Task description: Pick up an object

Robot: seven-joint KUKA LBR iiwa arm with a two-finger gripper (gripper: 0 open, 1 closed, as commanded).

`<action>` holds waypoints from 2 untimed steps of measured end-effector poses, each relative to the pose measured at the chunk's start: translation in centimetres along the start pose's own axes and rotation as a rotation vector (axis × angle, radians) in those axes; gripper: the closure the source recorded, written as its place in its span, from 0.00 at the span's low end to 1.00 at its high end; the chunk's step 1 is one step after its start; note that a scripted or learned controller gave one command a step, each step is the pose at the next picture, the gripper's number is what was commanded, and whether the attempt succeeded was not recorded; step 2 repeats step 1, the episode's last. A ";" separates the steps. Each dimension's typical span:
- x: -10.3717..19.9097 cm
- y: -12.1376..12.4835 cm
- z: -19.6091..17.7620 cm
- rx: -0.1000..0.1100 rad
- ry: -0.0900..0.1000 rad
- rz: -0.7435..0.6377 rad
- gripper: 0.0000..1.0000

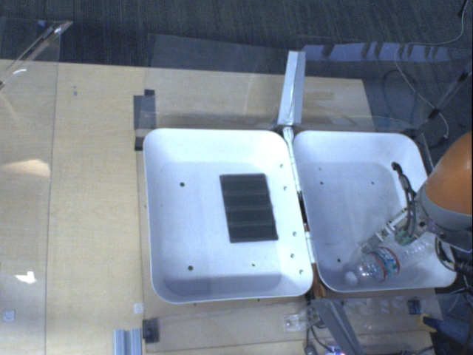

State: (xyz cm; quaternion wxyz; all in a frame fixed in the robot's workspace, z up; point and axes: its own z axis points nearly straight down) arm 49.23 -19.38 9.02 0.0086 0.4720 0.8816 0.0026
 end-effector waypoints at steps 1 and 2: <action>-0.1 0.3 -1.2 -0.005 -0.002 0.000 1.00; -0.1 0.3 -1.2 -0.005 -0.002 0.000 1.00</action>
